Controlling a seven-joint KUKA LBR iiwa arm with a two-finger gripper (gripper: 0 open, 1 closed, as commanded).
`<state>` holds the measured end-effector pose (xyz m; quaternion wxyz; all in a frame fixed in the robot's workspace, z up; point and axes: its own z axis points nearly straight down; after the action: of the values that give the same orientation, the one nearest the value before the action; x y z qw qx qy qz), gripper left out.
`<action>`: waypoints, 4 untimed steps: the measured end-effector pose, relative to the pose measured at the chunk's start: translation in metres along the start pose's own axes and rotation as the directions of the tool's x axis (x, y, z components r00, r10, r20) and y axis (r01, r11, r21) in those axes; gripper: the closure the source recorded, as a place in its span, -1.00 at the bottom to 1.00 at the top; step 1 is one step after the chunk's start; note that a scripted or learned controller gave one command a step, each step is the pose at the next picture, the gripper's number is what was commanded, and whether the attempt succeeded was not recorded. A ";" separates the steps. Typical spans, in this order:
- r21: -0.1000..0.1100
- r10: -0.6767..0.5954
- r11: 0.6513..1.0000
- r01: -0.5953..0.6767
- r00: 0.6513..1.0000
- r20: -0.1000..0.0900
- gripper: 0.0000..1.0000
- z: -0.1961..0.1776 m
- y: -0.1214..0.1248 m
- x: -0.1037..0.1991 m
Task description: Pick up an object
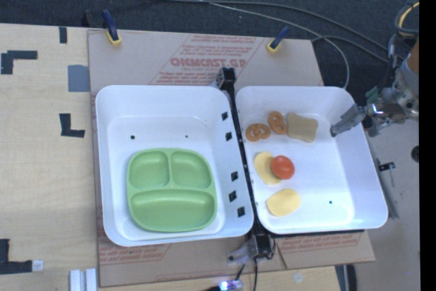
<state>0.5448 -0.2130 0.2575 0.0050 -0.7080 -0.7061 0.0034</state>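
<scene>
A: The grey two-finger gripper is hanging over the right rim of the right-hand shallow white bin, reaching in from the right.

B: And the jaws? From up here I cannot tell whether they're apart or together.

A: Same here. Nothing is showing between them.

B: The objects are all sitting in that right bin: two brown pretzel-shaped pieces near the divider, with a tan square slice of toy bread just beside them.

A: Below those, a red round tomato is resting on a pale yellow piece, with another yellow lump nearer the front.

B: The left-hand white bin is carrying a green three-compartment plastic plate.
</scene>
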 end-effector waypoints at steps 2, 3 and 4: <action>-0.005 -0.003 1.000 0.003 1.000 0.002 -1.00 0.058 0.003 -0.002; -0.006 -0.004 1.000 0.004 1.000 0.002 -1.00 0.118 0.011 -0.002; -0.011 -0.004 1.000 0.004 1.000 0.004 -1.00 0.171 0.012 -0.001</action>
<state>0.5545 -0.2139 0.0867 -0.0002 -0.7065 -0.7077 0.0011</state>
